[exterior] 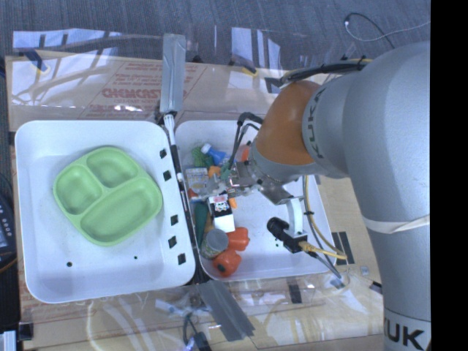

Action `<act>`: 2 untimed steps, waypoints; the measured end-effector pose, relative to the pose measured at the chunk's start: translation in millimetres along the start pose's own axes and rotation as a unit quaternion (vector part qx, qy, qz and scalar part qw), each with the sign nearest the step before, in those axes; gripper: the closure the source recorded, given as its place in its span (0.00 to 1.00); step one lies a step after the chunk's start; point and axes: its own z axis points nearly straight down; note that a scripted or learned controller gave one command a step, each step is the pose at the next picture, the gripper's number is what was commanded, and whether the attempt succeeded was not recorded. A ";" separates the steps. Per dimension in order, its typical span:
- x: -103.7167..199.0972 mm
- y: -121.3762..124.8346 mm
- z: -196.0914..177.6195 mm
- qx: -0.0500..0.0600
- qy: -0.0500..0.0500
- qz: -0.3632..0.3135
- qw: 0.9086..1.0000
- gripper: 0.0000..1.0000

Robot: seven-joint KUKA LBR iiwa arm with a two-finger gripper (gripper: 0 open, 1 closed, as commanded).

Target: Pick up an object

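Note:
The right bin (292, 269) holds a heap of small objects along its left side. Among them are a green piece (198, 156), a blue piece (214, 152), a clear packet (195, 178), a black-and-white box (219, 205), a grey round can (215, 240) and an orange-red toy (232, 240). My gripper (232, 175) reaches down from the grey and orange wrist (287, 134) into the upper part of this heap, just right of the clear packet. The wrist hides its tips, and I see nothing held in it.
A green divided plate (107, 194) lies in the left bin (44, 269). The ridge between the bins (178, 196) runs just left of the heap. A black fitting with a yellow cable (287, 235) hangs over the right bin's floor. The arm covers that bin's right side.

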 end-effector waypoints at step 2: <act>42.7 4.6 -99.8 0.012 0.002 0.021 1.000 1.00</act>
